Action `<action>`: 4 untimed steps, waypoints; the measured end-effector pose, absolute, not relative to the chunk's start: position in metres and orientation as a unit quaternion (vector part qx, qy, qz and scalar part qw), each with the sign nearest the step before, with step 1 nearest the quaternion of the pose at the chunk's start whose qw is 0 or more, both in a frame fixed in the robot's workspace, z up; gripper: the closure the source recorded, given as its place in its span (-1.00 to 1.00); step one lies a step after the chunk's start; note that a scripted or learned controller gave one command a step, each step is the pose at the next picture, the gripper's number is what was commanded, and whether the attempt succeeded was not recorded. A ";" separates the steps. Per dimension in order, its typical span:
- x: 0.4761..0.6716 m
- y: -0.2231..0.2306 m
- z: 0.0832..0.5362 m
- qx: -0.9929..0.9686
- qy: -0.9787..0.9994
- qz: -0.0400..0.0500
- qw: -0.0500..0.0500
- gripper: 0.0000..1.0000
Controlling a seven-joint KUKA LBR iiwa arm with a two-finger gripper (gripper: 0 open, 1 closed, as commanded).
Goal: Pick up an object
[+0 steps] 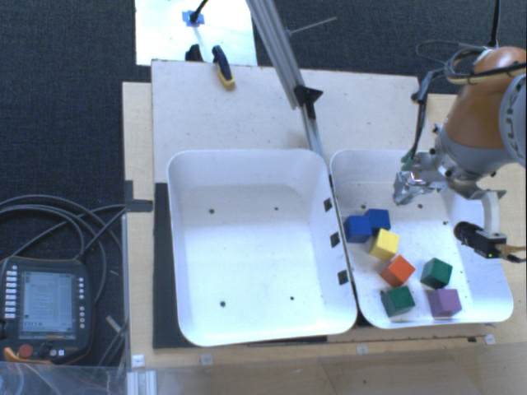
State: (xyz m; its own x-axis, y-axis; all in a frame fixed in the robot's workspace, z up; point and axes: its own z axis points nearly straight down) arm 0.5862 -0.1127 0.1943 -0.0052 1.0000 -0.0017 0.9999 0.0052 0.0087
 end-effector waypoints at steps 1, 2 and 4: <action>0.588 -0.113 0.226 0.706 0.709 0.002 0.002 1.00; 0.580 -0.060 0.219 0.704 0.710 0.001 -0.001 1.00; 0.569 0.056 0.243 0.703 0.711 0.002 -0.001 1.00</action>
